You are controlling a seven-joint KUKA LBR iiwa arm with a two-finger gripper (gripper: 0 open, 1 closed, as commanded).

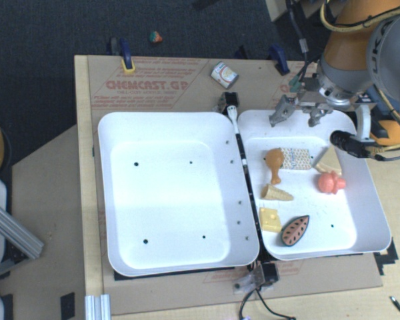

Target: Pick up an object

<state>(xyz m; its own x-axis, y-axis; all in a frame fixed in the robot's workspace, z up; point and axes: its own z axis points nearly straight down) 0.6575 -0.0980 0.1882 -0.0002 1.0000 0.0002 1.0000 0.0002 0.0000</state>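
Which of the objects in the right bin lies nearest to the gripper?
The orange drumstick-shaped piece. It lies at the far left of the group, just below the gripper, while the pink object and the dark speckled oval lie farther down the right bin.

Robotics lab, test-cell setup: grey KUKA arm with orange band [360,25] reaching over a brown board [167,79] stamped with red lettering and held down by blue clamps [125,55], two shallow white bins [120,132] side by side on it, toy-like odds and ends in the right bin [373,212]. Dark carpet floor [67,19], loose cables [260,302] at the bench edge, aluminium extrusion [10,229] at left — rig hardware, nothing domestic.
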